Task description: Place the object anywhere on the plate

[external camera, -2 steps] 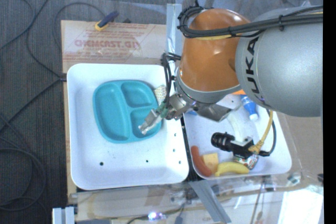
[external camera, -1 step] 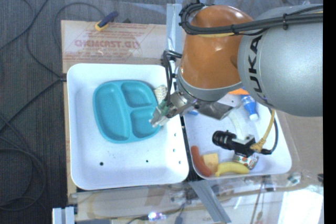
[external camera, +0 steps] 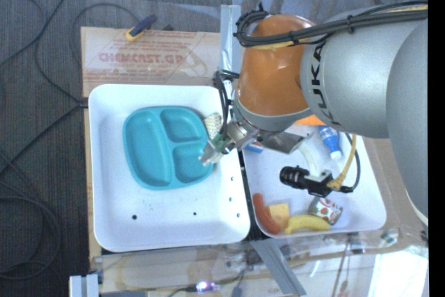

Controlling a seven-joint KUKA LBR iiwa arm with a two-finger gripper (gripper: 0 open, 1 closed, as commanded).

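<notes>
A blue divided plate (external camera: 163,146) lies in the left white bin (external camera: 111,219). My gripper (external camera: 211,151) hangs low over the plate's right rim, under the arm's orange wrist band. A pale yellow, ribbed object (external camera: 213,123), like a small corn cob, sits just above the gripper at the plate's right edge, partly hidden by the wrist. Something small and green (external camera: 220,142) shows right at the gripper. Whether either one is gripped is hidden from this angle.
The right bin (external camera: 368,209) holds a red sausage (external camera: 260,208), a yellow cheese wedge (external camera: 279,213), a banana (external camera: 309,222), a small can (external camera: 325,209) and a blue-and-white bottle (external camera: 331,140). The arm covers much of that bin. A cardboard sheet (external camera: 149,62) lies behind the left bin.
</notes>
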